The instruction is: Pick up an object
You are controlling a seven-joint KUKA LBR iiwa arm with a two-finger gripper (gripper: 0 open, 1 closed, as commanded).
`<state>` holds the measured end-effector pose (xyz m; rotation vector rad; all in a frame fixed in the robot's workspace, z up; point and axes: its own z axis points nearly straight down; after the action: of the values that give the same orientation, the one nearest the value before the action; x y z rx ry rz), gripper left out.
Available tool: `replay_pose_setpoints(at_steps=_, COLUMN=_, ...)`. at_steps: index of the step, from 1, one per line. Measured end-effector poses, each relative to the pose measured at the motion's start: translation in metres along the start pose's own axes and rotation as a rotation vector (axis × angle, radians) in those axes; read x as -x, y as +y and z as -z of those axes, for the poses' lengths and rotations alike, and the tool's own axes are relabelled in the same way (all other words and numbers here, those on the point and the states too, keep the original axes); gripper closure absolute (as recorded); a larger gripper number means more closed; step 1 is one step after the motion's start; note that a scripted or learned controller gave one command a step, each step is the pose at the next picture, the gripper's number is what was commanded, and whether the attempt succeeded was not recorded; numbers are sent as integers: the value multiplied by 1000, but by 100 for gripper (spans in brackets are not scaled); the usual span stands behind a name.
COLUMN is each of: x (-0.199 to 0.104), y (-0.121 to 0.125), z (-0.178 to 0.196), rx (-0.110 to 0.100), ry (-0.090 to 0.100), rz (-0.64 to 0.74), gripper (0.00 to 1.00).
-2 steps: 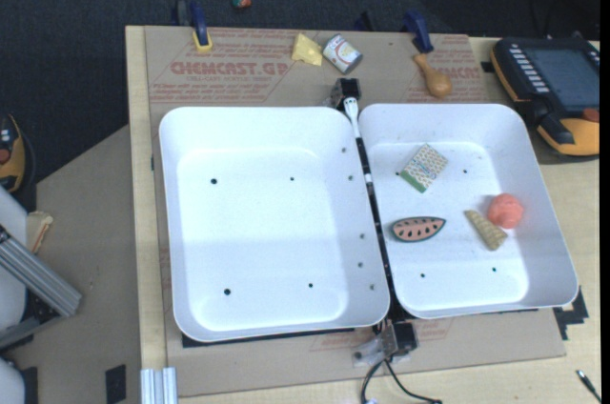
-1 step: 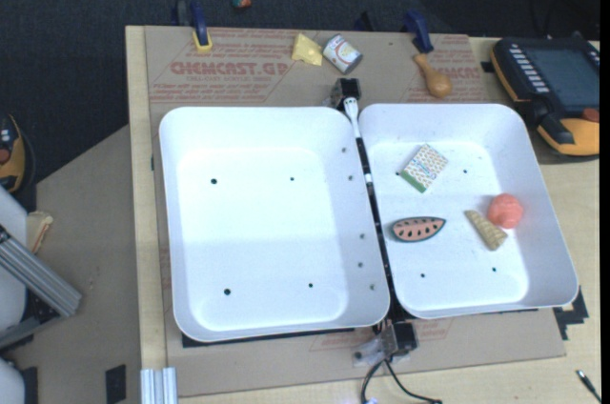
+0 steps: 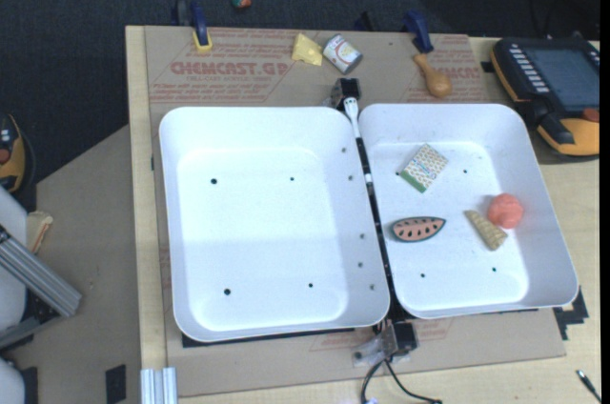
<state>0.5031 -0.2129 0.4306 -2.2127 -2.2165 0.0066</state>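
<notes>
The right bin (image 3: 534,154) holds several small items. A green-and-white patterned packet (image 3: 423,168) lies near its upper middle. A watermelon slice toy (image 3: 417,229) rests close to the bin's left wall. A pink-red ball (image 3: 506,210) sits toward the right, with a tan cone-shaped piece (image 3: 486,230) touching it on its lower left. The left bin (image 3: 191,135) shows only its bare white floor.
Behind the bins on the cardboard board lie a yellow cheese wedge (image 3: 307,50), a small white box (image 3: 342,53) and a tan wooden piece (image 3: 434,77). Blue clamps (image 3: 198,23) hold the board's far edge. A yellow-and-black pendant (image 3: 558,88) sits at the right.
</notes>
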Motion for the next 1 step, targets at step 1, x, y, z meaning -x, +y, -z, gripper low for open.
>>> replay_pose_setpoints(at_steps=1, x=-44, y=-24, z=33, rx=16, ry=-5, rz=3, gripper=100)
